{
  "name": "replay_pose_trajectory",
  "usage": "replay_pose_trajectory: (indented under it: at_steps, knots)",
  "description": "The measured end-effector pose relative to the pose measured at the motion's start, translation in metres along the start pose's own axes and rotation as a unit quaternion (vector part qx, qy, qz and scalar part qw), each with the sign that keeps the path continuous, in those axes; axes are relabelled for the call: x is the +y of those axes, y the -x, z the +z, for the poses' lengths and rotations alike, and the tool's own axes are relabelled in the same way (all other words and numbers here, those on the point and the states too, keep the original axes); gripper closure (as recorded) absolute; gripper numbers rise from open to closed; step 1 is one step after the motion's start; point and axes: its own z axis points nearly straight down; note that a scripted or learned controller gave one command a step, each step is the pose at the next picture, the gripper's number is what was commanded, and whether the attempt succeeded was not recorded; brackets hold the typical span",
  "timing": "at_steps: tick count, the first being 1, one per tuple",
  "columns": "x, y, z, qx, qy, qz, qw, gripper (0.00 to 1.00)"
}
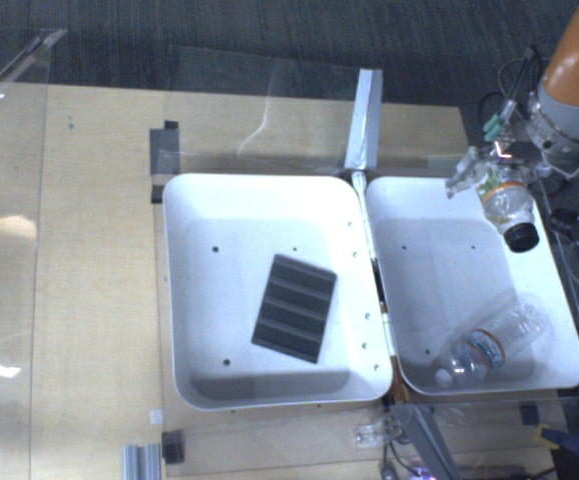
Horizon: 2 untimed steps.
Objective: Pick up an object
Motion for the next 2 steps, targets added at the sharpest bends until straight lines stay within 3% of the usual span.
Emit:
replay_pose_trajectory:
  at_steps: [1, 2]
  knots:
    - [-0.042, 0.072, 0.054, -0.001, 0.0, 0.025, 0.9997, 0.0]
    - [-0.029, 0.062, 0.103, 0.0, 0.0, -0.06, 0.9982, 0.0]
